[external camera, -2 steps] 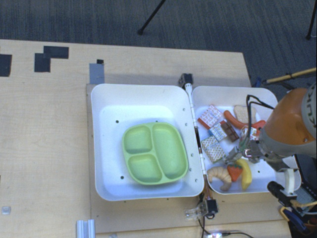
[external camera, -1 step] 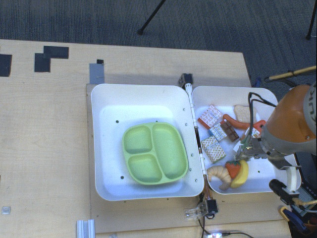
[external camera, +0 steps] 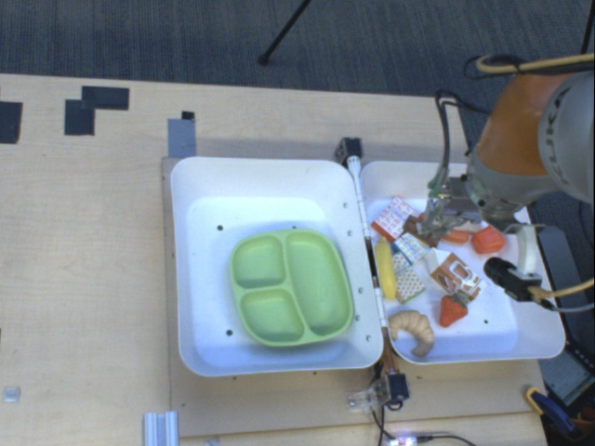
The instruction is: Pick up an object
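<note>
- Dark grey carpet (external camera: 186,17) fills the top of your view, and below it sits the pale wooden surface (external camera: 84,249) with two white bins side by side.
- You can see the left bin (external camera: 200,249) holding a green tray (external camera: 291,286) with three sections.
- You can see the right bin (external camera: 530,337) at 3 o'clock from the green tray, full of small toys and packets.
- Look at the arm (external camera: 535,137), grey with an orange band, reaching in from 3 o'clock.
- Its tool (external camera: 444,219) is low over the top part of the right bin, and you cannot tell if it is spread or pressed together.
- At 9 o'clock from the tool lies a red and white packet (external camera: 394,216).
- At 3 o'clock from the tool sits a red tomato toy (external camera: 487,242).
- Near the bin's left wall lies a yellow banana (external camera: 385,269).
- At 6 o'clock in that bin rests a tan croissant (external camera: 414,328).
- A red strawberry (external camera: 451,311) sits just beside the croissant, at its 2 o'clock.
- A brown and white packet (external camera: 456,276) lies just above the strawberry.
</note>
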`<state>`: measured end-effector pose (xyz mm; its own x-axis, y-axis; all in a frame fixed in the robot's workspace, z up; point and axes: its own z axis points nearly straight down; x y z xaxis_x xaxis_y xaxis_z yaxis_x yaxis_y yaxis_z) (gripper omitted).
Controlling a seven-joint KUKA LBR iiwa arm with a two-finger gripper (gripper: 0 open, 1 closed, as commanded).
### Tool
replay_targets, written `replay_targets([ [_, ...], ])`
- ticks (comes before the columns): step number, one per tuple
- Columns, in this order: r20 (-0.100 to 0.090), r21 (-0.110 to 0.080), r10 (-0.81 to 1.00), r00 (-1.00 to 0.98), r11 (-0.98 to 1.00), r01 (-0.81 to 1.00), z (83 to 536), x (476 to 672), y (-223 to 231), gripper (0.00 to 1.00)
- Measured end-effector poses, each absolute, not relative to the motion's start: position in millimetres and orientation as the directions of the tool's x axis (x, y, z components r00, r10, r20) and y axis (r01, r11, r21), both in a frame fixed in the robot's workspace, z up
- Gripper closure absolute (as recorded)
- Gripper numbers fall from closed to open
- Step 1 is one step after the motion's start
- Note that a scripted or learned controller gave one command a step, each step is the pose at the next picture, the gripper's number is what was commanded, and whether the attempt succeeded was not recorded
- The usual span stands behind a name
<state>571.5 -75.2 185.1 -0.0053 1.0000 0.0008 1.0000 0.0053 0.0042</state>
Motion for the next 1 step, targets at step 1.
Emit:
replay_targets([
  [1, 0.000, 0.002, 1.000, -0.006, 0.006, 1.000, 184.6, 571.0, -75.8, 0.00],
])
